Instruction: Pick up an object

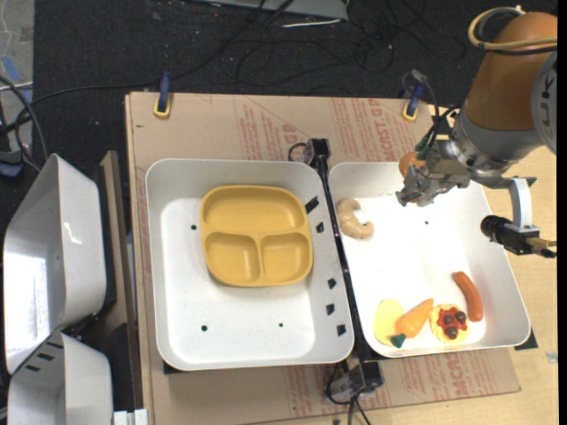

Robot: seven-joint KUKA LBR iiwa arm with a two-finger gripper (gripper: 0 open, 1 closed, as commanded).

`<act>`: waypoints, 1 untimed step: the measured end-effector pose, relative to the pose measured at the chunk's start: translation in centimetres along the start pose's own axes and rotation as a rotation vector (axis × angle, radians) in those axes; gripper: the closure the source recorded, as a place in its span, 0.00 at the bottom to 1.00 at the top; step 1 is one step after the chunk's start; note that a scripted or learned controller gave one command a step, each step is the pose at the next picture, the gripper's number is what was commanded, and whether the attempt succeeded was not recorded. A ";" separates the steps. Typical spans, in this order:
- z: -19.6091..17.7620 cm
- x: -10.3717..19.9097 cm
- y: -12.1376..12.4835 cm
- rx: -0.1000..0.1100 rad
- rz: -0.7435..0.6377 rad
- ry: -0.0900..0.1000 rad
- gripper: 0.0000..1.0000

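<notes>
While the hand (415,193) hovers, a croissant (354,219) lies beside it.

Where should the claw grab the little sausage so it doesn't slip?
Probably across the middle of the sausage, coming straight down from above. It lies flat, long and thin, running up-down in the right bin, with bare floor on its left and right, so the fingers could close across its narrow width.

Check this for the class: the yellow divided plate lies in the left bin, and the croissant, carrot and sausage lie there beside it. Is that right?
Not quite. The yellow divided plate does lie in the left bin, but the camera view shows the croissant, carrot and sausage in the right bin.
</notes>
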State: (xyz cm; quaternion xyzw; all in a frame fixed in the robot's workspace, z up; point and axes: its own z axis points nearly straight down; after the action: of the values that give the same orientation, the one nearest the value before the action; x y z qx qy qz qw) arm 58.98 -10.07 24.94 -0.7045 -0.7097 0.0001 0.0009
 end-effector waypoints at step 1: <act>0.8 4.8 0.4 0.000 0.000 0.000 1.00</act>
State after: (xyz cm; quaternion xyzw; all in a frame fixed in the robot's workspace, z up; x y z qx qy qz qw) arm 59.35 -5.28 24.12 -0.7045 -0.7097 0.0000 0.0007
